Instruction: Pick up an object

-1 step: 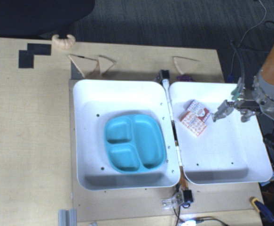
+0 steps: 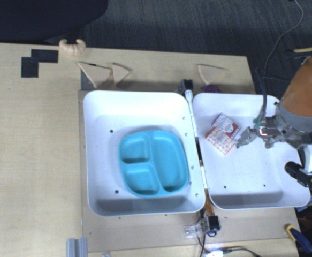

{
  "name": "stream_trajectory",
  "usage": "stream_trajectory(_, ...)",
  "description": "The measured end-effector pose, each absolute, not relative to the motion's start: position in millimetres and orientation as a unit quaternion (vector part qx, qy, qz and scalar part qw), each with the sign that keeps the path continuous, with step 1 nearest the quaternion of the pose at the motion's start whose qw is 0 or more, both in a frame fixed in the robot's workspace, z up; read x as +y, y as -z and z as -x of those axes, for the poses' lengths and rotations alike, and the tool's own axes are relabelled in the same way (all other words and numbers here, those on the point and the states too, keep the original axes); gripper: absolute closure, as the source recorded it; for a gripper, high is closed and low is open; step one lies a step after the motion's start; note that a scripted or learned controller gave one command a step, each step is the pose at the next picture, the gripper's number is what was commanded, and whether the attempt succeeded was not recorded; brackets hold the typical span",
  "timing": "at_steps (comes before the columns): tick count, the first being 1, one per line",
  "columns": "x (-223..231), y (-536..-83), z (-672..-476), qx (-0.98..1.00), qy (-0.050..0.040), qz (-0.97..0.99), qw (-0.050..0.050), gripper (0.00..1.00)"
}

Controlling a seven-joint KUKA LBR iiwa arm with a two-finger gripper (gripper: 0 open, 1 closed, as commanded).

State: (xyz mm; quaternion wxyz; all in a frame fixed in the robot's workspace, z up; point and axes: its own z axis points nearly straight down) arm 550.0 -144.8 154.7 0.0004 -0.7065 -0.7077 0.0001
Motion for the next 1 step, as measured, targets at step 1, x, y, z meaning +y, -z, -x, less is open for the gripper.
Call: stream_trajectory(1, -143.7, -90.3, -597.4, -0.709, 0.0039, 0.705, -0.004, 0.0)
